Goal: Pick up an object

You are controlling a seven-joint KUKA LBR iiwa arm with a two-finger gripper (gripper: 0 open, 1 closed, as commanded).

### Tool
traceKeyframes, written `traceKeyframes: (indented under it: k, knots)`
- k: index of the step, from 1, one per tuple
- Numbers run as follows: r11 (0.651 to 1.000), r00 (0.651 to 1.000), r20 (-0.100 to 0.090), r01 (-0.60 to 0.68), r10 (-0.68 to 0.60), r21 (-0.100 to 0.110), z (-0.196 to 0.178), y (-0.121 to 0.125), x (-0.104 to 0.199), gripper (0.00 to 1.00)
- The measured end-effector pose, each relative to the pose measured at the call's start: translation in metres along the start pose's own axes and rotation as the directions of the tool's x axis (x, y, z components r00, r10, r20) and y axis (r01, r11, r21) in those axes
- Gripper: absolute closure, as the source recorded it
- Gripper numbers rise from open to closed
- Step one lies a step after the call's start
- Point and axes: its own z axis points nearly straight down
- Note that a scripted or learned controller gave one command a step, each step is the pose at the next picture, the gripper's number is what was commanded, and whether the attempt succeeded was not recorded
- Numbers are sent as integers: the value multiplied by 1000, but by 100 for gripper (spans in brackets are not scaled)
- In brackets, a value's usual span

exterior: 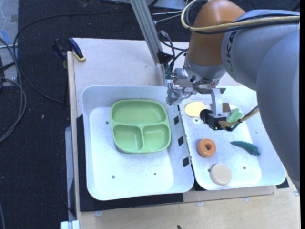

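My claw [172, 95] hangs just beside the yellow disc [192, 109]; whether it is open or closed, I cannot tell. I should centre over the disc before going down.

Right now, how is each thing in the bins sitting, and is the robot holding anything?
Green plate: right way up, flat in left bin.
Orange ring: flat, hole up, right bin.
Beige disc: flat, right bin.
Yellow piece: flat, partly hidden by the arm.
Teal piece: lying on its side.
Gripper: above the bins' shared edge, nothing seen in it.
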Motion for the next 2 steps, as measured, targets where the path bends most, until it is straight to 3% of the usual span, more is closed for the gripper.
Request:
traceKeyframes:
  k: [1,2]
  knots:
    - [1000,1000,1,-1,1,-1,7,0,48,100]
    - [1000,1000,2,-5,5,-1,6,0,45,0]
